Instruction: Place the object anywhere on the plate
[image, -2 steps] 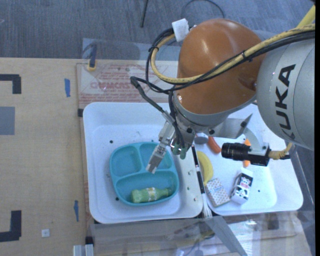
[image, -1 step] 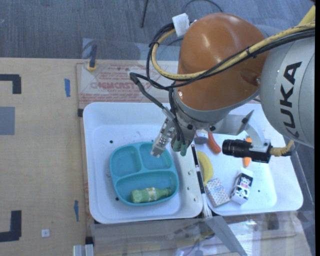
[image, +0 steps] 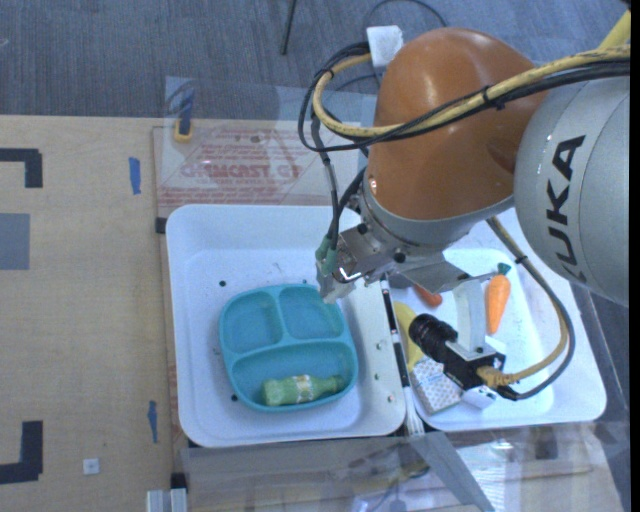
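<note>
A blue divided plate (image: 290, 350) lies in the left white bin (image: 200, 260). A green bottle-shaped object (image: 296, 389) lies on its side in the plate's long front compartment. My gripper (image: 333, 274) hangs over the plate's back right corner, just above the rim, well apart from the green object. The big orange and grey arm above hides much of it.
The right bin (image: 575, 390) holds an orange carrot (image: 497, 303), a yellow item (image: 403, 319), a small orange piece (image: 429, 296) and a checkered pouch (image: 431, 384). The arm covers most of that bin. Bare wooden bench (image: 80, 300) lies to the left.
</note>
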